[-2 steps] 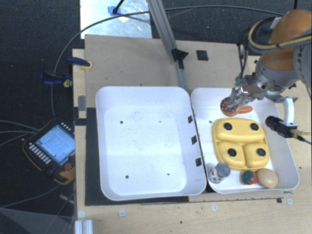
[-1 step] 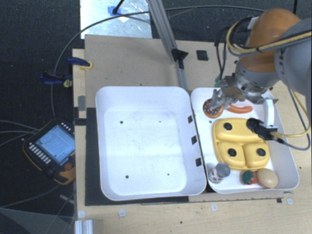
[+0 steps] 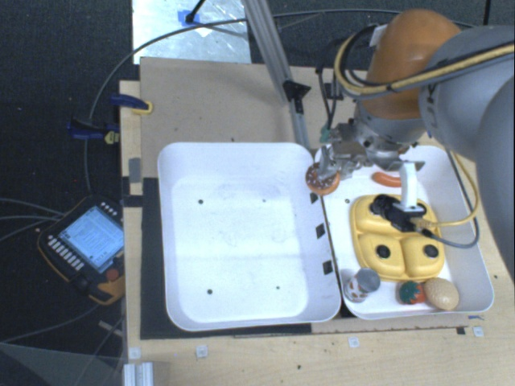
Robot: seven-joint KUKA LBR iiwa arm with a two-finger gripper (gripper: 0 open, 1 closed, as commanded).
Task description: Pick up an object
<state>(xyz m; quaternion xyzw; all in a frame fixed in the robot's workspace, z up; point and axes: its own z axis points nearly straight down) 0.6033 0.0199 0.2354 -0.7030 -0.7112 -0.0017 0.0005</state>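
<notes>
My gripper (image 3: 326,166) hangs over the ridge between the two bins (image 3: 319,215). I cannot tell whether my jaws are spread or pressed together. A round brown disc (image 3: 323,182) sits right beneath my tips, at the right bin's far left corner. I judge it reached but not visibly gripped, so the lift is still to do. Being round, it has no long axis and points no way.

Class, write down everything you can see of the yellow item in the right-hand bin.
The yellow item looks like moulded plastic, rounded and lobed, with two dark round holes near its lower end. It lies flat in the right bin, its top partly hidden by the robot. A tan egg-shaped thing lies close below.
</notes>
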